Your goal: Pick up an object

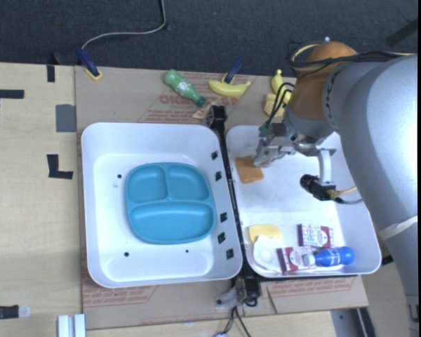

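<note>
Two-finger metal gripper [262,156]: lowered into the right shallow white plastic bin [351,223], fingertips at the upper edge of a flat tan-orange slice-shaped piece [249,170] near the bin's left wall; finger spread and any contact cannot be told. Left shallow white bin [98,188]: blue sectioned plastic tray [170,202].

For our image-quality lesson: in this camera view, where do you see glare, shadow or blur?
In the camera view, lighting is soft and even; the right bin floor looks washed out, the blue divided plate shows a faint sheen, a slim shadow runs along the left bin inner wall, and the near arm is large and slightly soft.
</note>
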`<state>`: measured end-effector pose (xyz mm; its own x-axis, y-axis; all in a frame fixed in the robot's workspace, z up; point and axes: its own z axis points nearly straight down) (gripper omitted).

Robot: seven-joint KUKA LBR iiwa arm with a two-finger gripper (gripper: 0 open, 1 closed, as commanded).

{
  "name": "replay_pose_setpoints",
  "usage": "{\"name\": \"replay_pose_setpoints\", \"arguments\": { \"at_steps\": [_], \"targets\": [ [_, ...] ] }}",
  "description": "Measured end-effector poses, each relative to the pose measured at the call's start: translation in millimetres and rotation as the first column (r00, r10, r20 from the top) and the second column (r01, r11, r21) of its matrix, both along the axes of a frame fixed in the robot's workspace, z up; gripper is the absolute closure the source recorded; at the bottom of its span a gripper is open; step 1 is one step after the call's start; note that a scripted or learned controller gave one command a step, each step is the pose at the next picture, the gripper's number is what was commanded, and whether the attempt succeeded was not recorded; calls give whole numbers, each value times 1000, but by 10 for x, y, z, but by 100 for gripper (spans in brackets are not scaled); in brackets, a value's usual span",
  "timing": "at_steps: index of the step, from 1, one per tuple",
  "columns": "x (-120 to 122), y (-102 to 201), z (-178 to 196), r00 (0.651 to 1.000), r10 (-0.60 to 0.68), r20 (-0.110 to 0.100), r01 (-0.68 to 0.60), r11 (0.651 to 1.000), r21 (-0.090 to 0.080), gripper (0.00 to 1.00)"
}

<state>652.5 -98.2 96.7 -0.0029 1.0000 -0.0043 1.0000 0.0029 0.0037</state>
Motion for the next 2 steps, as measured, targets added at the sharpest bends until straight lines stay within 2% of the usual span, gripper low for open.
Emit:
{"name": "replay_pose_setpoints", "arguments": {
  "at_steps": [1,2],
  "targets": [
    [-698,44,-59,1000,-2,-7,2,1000,5,100],
    [-669,94,987,1000,-2,-2,2,1000,3,100]
  ]
}}
